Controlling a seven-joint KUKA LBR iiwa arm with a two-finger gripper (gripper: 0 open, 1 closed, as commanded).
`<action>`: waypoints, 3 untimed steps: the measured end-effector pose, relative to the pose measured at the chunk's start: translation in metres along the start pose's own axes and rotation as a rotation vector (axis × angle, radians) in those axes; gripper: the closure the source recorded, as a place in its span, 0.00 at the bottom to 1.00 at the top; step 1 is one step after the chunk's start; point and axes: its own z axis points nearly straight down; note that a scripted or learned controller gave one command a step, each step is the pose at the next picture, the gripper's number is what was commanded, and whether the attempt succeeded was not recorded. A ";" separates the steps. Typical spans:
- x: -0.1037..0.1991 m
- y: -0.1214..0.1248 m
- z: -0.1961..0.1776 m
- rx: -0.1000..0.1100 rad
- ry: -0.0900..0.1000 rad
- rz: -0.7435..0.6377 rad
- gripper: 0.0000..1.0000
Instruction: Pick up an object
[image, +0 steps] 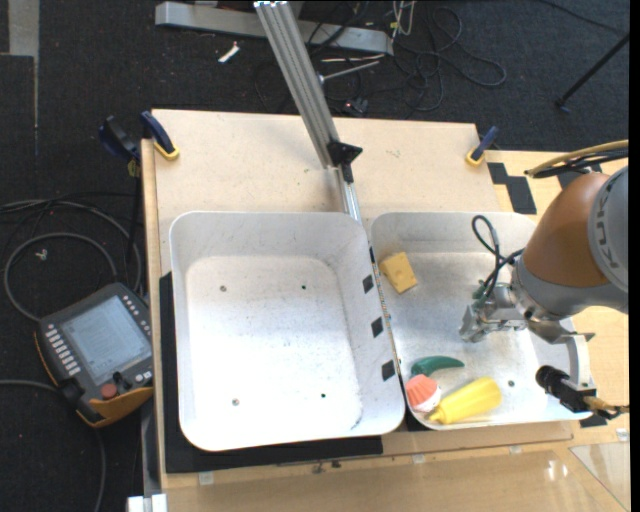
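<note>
The bench carries two shallow white bins side by side. The left bin occupies the bench's left and middle portion; the right bin sits against it toward the bench's right edge.

The objects lie in the right bin. A tan block rests near the bin's left wall, toward its far edge. A yellow object lies along the near edge, tilted, with a green object just beyond it. A round red-and-white object sits in the near left corner of the bin, touching the yellow object's left end.

The arm enters over the right edge of the bench, its orange band above the right bin's right side. The gripper is positioned low over the middle of the right bin, between the tan block and the yellow object, and well apart from both. No object is visible between the fingers; whether they are spread or closed cannot be determined from this angle.

A black cable loops above the gripper near the bin's far edge.
</note>
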 end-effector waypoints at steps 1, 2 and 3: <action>0.002 0.011 -0.059 -0.002 -0.001 -0.004 1.00; 0.002 0.013 -0.109 -0.001 -0.001 -0.004 1.00; 0.062 0.035 -0.109 0.002 0.003 -0.009 1.00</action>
